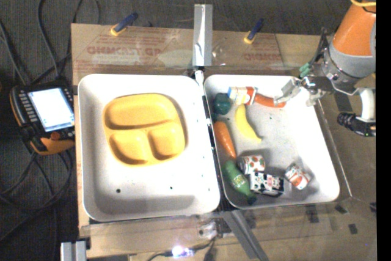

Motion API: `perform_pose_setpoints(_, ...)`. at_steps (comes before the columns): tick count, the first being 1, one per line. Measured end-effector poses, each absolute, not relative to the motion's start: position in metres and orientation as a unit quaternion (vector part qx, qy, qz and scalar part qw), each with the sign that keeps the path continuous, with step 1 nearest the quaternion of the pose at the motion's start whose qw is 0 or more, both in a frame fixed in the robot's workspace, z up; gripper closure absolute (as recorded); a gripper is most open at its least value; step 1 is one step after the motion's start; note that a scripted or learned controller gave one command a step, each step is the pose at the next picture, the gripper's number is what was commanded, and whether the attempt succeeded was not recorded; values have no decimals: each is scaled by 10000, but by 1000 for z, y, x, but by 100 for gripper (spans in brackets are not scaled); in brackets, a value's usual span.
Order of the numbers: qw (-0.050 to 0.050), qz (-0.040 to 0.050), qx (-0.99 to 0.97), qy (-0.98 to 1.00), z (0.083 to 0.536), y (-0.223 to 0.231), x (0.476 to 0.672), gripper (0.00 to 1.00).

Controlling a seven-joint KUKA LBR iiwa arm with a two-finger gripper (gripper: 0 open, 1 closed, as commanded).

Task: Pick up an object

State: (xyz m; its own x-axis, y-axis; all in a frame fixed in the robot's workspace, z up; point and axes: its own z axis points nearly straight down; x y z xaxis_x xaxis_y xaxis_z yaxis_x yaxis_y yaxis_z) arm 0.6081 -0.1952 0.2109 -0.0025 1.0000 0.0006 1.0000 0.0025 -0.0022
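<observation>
The end effector [292, 90] hovers over the right bin's [327, 150] far right corner; whether it is open or closed cannot be determined. The banana [244, 122] lies in that bin, left of the end effector, beside the carrot [225, 139].

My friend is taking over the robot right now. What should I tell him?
Gripper: over the right bin's far right corner, nothing seen held.
Right bin holds: banana, carrot, green bottle, teal ball, small boxes and an orange-and-white tube just beside the gripper.
Left bin: yellow divided tray.
Done: nothing picked yet.
Left: grab one object and lift it.
</observation>
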Motion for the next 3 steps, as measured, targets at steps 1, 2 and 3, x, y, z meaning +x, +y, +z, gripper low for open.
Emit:
perform_pose_setpoints(1,-7,11,-6664,-7456,94,-178,633,0)
perform_pose_setpoints(2,20,57,-6826,-7307,88,-157,665,0)
perform_pose_setpoints(3,24,88,-6828,-7305,98,-159,664,100)
